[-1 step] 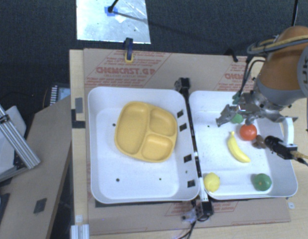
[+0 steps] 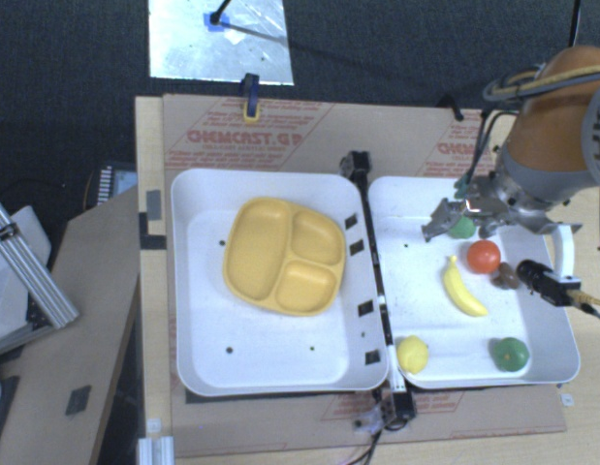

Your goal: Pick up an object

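The right bin (image 2: 416,201) holds several toy fruits. A yellow banana (image 2: 463,290) lies in its middle, and a red-orange tomato (image 2: 484,256) sits just right of the banana's upper end. A yellow lemon (image 2: 412,354) rests at the front left corner and a round green fruit (image 2: 511,354) at the front right. My gripper (image 2: 458,217) hangs low over the bin's far part, right above a small green object (image 2: 462,228) that it partly hides. Whether it touches that object is unclear.
The left bin (image 2: 198,347) carries a yellow divided plate (image 2: 283,254). Black clips line the ridge (image 2: 375,289) between the bins. A small brown item (image 2: 506,277) lies right of the tomato. The arm's grey and orange body (image 2: 561,114) looms over the right bin's far right corner.
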{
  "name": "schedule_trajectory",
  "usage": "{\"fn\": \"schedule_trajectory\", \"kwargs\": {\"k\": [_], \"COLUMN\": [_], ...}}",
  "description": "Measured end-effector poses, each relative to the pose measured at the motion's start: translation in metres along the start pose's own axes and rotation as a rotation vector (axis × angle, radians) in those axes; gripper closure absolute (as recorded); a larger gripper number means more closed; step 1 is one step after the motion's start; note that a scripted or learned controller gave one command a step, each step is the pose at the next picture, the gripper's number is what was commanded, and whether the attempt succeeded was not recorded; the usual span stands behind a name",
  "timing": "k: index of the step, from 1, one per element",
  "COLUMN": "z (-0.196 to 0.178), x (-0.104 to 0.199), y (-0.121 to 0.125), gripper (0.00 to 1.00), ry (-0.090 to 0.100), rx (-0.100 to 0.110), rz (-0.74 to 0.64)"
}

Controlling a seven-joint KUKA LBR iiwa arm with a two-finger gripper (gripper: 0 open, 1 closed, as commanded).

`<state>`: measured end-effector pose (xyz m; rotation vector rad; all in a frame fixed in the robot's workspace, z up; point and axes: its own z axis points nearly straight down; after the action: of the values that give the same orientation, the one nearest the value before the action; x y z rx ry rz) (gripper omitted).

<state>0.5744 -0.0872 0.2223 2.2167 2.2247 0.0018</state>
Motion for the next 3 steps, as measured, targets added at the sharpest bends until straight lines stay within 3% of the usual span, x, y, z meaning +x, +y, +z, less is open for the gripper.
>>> {"fn": "schedule_trajectory", "kwargs": {"k": [2,3], "z": [0.089,0.135], "x": [-0.009,-0.008], "y": [-0.009,-0.004], "gripper": [0.00,0.00], "ry": [0.001,-0.001], "rx": [0.004,-0.014], "rz": [0.003,0.001]}}
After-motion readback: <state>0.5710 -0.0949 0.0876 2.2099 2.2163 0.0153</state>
